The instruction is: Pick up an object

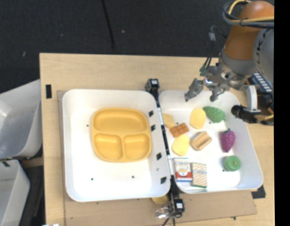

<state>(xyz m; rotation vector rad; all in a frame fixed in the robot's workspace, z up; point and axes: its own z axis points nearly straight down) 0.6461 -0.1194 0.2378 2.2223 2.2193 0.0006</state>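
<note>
Grey fingers of the gripper [204, 92] are seen spread apart with nothing between them, poised over the far end of the right bin [251, 173]. No object has been chosen by the task; the nearest candidates, a yellow piece [198, 118] and a green leafy piece [214, 113], are found just below the fingertips in the camera view, toward the near edge of the bench. Neither shows a marked long axis. Two small printed cartons [190, 172] are noted further off; their lettering is too small to be read
</note>
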